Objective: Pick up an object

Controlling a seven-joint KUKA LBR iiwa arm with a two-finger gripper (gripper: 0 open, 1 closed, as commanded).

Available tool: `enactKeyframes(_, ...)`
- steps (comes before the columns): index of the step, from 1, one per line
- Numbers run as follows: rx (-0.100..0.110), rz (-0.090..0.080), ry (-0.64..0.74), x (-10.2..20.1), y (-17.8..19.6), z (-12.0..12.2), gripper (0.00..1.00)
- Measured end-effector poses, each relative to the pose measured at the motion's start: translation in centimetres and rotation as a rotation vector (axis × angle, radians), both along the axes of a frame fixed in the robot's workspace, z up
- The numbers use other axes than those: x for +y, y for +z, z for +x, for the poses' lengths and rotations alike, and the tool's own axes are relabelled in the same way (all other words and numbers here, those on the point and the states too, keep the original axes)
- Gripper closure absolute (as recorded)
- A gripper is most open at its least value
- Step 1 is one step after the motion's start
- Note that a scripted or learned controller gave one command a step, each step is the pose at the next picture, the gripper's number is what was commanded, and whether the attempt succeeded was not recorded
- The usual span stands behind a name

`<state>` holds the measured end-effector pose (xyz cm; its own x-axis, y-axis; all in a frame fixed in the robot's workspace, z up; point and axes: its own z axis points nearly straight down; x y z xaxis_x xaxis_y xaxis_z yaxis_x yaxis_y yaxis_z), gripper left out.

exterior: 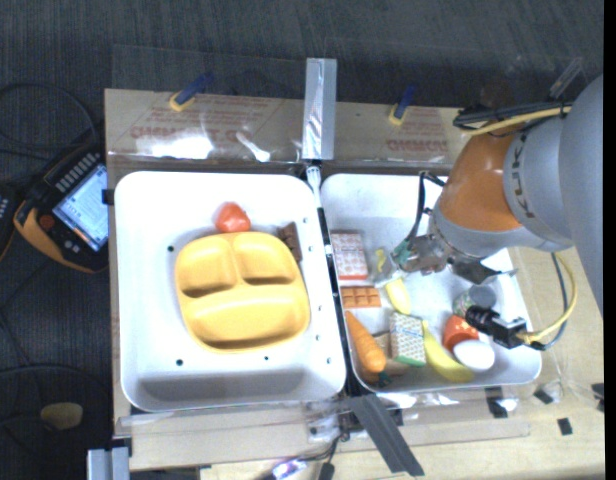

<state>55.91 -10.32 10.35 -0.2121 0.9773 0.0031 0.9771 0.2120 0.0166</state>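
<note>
Yellow plastic is taking up the middle of the left bin: a divided tray is lying flat there, with a red tomato sitting just beyond its far edge and a small brown item touching its far right corner. The right bin is holding a clutter of toy food. A pink and white packet is lying along its left wall, with a brown waffle piece just nearer than it. An orange carrot is lying slantwise in the near left corner, beside a pale box. A banana is curving along the near wall, and a red and white item is resting against it on the right. A pale lemon slice is lying near the bin's middle. The grey arm, with its orange band, is reaching in from the right over the far right part of this bin. The gripper is hanging low just beyond the lemon slice; whether its fingers are apart or together cannot be told, and nothing can be seen between them.
</note>
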Motion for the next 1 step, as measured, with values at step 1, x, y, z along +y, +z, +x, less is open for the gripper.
enactKeyframes(1,0.017,-0.009,-0.059,3.87,12.62,0.05,1.00)
